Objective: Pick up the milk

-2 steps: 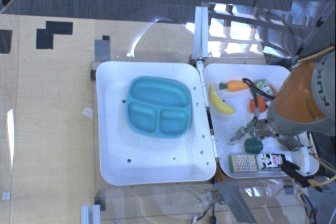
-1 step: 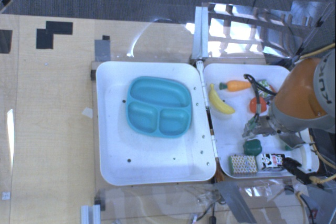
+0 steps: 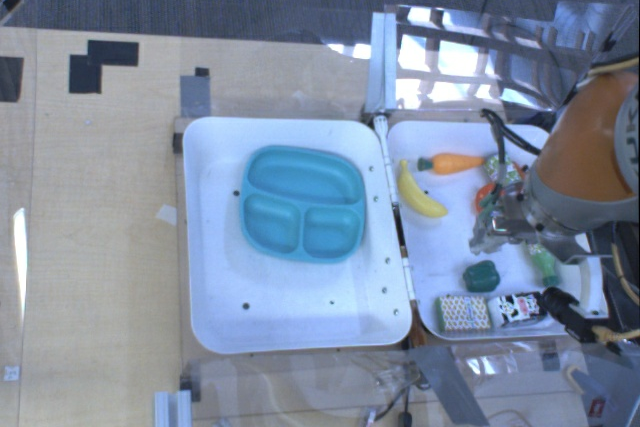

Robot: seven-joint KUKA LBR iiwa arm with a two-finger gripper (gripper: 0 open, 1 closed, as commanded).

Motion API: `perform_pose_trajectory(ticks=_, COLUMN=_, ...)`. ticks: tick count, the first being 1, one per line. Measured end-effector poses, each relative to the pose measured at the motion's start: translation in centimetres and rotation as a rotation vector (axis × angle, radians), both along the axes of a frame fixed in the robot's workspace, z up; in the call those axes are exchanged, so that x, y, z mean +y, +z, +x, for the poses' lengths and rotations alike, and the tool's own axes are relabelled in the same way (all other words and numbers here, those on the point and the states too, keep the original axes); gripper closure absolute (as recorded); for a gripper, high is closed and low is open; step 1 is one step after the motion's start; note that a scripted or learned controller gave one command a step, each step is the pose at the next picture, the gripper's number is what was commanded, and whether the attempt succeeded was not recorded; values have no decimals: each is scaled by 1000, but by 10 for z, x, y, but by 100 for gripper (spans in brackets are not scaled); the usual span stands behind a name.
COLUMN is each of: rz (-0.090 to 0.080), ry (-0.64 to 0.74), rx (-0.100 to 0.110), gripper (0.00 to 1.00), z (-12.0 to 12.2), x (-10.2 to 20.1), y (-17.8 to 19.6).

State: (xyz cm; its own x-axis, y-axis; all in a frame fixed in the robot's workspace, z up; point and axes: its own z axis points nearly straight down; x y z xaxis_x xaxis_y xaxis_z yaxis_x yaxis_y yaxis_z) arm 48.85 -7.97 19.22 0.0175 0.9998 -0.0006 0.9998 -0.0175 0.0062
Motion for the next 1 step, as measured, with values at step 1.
perform_pose_trajectory(ticks=1, rz=0, ry=0, rx=0, gripper=0, z=0, x=0, y=0)
